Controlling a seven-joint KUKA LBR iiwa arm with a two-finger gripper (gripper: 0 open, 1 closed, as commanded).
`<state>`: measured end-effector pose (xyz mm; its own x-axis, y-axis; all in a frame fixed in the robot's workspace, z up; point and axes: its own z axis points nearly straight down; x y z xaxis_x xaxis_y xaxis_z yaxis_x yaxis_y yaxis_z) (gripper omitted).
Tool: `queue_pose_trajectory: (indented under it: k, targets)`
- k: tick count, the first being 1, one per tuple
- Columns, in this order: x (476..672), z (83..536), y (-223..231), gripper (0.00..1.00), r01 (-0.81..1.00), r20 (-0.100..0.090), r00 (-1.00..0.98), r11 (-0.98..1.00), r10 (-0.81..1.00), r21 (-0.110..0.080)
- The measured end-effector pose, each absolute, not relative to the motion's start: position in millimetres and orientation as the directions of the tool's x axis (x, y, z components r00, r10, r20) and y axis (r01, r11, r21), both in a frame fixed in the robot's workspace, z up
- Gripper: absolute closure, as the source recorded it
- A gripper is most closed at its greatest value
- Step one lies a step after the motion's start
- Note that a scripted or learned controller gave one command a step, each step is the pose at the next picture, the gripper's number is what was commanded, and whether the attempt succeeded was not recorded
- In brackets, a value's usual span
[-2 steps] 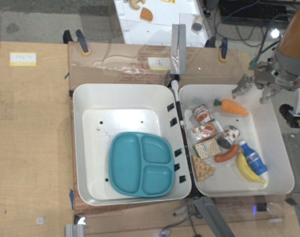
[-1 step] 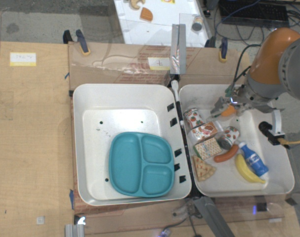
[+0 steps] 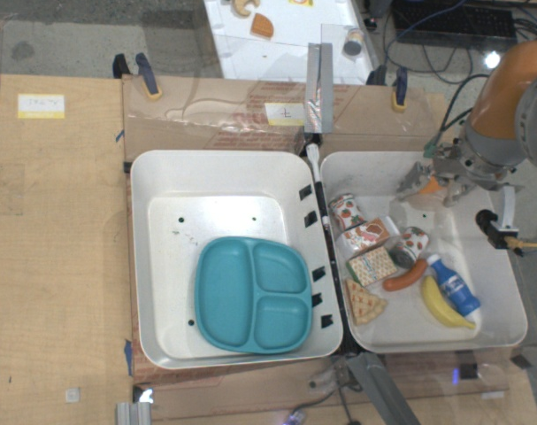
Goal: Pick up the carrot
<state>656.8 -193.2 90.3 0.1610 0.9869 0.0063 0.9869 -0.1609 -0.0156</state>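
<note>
The bench point(image 3: 56, 237) carried two shallow white bins side by side, the left bin point(image 3: 153, 237) and the right bin point(image 3: 502, 317), touching along their inner walls. The grey arm point(image 3: 507, 104) with its orange band reached in from the right, over the upper part of the right bin. A teal divided plate point(image 3: 250, 295) lay flat in the lower half of the left bin. In the right bin a cluster of play food sat toward the lower left: a banana point(image 3: 445, 308) near the front wall, a blue bottle point(image 3: 454, 292) lying across it, a sausage point(image 3: 404, 277) just left of them, a waffle slice point(image 3: 365, 304) by the front left corner, a cracker point(image 3: 372, 266) above it, and small cans and packets point(image 3: 356, 224) further back. The gripper point(image 3: 436, 184) hung over the back of the right bin, and the carrot point(image 3: 433, 185), a small orange piece, showed between its fingers, which were closed on it, well apart from the food cluster
</note>
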Motion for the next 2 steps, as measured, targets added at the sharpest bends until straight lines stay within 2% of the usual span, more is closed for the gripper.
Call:
queue_pose_trajectory:
  k: [1, 2]
  targets:
    - [658.9, 166, -193, 0.00, 0.945, -0.001, 0.326, -0.326, 0.945, 0.004]
    - [656.8, 91, -141, 0.00, 0.997, 0.001, 0.074, -0.074, 0.997, -0.007]
